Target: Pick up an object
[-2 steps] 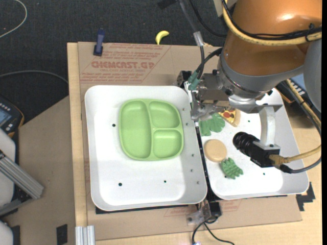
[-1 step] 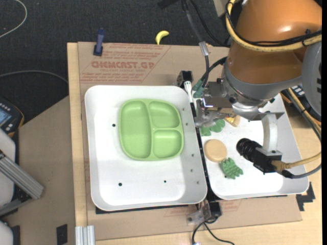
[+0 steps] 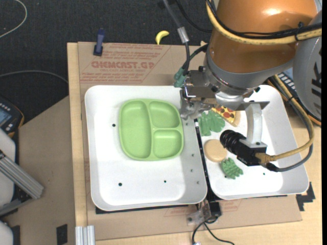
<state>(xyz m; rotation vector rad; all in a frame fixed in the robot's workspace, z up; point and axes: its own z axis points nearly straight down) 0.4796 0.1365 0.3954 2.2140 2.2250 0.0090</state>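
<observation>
We read "CHEMCAST" on the cardboard [image 3: 122,64] under both bins. The claw [image 3: 214,103] hangs over the right bin [image 3: 286,137], near a pizza slice [image 3: 228,115]; its grip we cannot tell.

arm [image 3: 255,29] covers the pizza slice [image 3: 228,115] and right bin's [image 3: 286,182] far wall.

Dark carpet floor [image 3: 61,14]; brown cardboard sheet [image 3: 127,60] over the bench; loose white cable [image 3: 15,14] at left.
</observation>
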